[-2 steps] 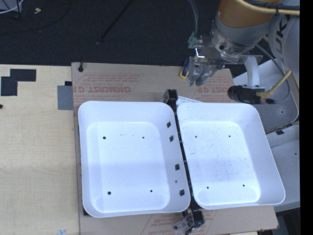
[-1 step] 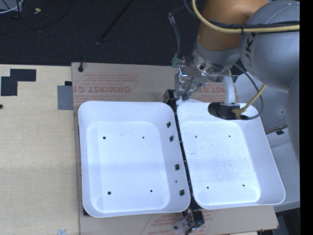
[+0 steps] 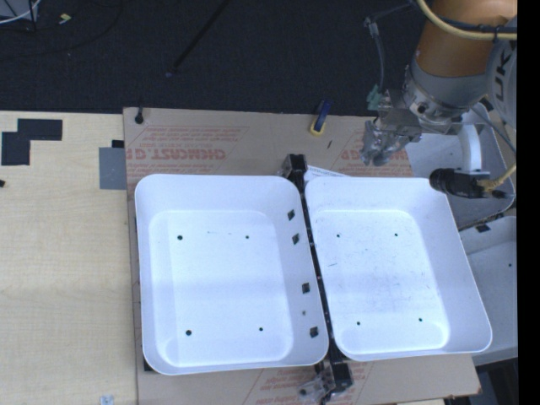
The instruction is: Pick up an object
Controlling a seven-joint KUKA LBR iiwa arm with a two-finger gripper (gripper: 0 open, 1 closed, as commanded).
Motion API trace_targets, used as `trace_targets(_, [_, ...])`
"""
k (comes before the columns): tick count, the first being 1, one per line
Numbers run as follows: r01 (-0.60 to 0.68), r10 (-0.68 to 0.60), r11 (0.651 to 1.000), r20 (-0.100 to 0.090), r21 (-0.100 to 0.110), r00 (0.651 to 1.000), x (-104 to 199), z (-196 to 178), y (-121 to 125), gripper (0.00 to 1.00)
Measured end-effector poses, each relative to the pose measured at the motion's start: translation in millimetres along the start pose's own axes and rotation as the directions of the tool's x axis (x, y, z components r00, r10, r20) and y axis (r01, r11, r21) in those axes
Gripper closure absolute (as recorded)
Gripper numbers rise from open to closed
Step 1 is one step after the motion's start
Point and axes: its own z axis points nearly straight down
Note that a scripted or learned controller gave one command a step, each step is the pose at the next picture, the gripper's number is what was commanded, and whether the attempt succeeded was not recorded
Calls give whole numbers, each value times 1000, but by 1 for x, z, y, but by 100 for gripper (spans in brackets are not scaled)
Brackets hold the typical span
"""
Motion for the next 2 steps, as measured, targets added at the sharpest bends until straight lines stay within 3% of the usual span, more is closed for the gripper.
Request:
trace_targets(1, [8, -8, 1000, -3, -9, 1000, -12, -98, 1, 100])
trace_targets(2, [11, -11, 1000, -6, 9, 1000, 33, -3, -1, 100])
